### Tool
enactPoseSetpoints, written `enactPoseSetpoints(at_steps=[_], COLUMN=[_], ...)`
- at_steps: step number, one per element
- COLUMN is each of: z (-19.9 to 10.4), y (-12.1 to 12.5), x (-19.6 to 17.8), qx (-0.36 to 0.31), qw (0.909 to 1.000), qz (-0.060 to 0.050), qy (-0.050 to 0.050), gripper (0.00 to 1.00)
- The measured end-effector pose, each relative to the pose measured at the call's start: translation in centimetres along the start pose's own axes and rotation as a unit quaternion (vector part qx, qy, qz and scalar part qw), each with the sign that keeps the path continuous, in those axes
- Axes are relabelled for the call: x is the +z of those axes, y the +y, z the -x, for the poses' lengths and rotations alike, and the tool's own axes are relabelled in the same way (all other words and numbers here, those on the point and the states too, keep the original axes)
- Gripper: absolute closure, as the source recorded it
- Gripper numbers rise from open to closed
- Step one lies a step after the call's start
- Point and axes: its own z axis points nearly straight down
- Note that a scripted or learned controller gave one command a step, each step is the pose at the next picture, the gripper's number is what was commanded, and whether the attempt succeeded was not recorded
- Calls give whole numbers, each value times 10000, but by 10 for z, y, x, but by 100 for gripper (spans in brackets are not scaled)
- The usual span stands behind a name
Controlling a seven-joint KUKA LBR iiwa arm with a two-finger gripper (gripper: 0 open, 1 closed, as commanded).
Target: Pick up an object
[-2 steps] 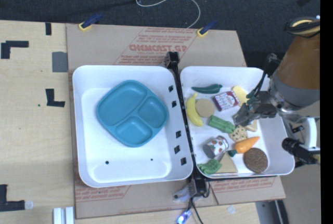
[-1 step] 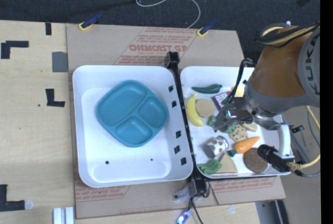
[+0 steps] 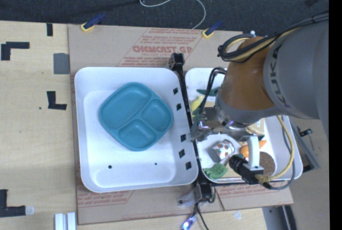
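Two shallow white bins sit side by side on a sheet of brown cardboard point(image 3: 160, 47). The left bin point(image 3: 91, 133) holds one thing: a blue divided plate point(image 3: 136, 115) with three compartments, lying flat and turned at an angle near the bin's middle. The right bin point(image 3: 286, 170) is largely covered by the single grey arm point(image 3: 296, 71) with its orange band point(image 3: 243, 82), which reaches down over it. Below the wrist, the gripper point(image 3: 214, 127) is hidden by the arm's own body, so whether it is open or closed, or has hold of anything, cannot be told. Several small objects lie in the right bin near its front edge: one white-and-grey piece point(image 3: 222, 150), one green leafy piece point(image 3: 215, 172), one orange piece point(image 3: 245, 150) and one brown round piece point(image 3: 265, 162). A yellow-green item point(image 3: 197, 102) peeks out beside the divider between the bins.
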Motion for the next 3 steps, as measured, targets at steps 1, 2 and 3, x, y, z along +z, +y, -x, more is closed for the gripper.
enactPoseSetpoints(at_steps=[1,2,3], z=[-38,-8,-134], y=[80,-4,10], x=[-70,-59,-143], qx=[-1,50,-47], qw=[10000,10000,10000], qz=[86,-3,71], qy=[-5,-13,18], gripper=[100,100,100])
